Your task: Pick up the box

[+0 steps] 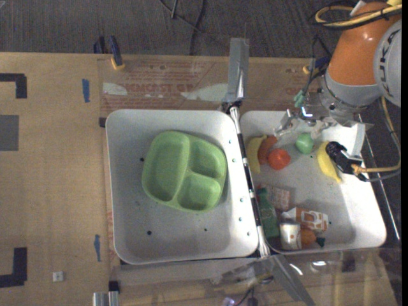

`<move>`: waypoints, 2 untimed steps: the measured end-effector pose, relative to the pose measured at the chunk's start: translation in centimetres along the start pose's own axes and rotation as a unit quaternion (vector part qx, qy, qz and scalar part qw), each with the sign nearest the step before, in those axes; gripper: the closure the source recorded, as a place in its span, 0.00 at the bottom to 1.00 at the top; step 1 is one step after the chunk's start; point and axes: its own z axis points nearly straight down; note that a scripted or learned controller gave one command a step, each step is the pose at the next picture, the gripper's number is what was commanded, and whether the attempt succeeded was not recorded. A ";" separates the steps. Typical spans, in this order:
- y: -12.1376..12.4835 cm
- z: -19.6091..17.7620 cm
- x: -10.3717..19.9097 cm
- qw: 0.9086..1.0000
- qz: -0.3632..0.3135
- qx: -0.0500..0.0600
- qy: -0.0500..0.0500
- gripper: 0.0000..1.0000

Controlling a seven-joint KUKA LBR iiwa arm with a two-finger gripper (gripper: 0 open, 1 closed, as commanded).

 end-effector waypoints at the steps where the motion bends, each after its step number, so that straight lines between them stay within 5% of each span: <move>1: -0.6 1.7 -3.8 0.998 0.061 0.001 0.000 0.00; 2: -3.6 11.3 -2.2 0.999 -0.032 -0.005 -0.001 0.00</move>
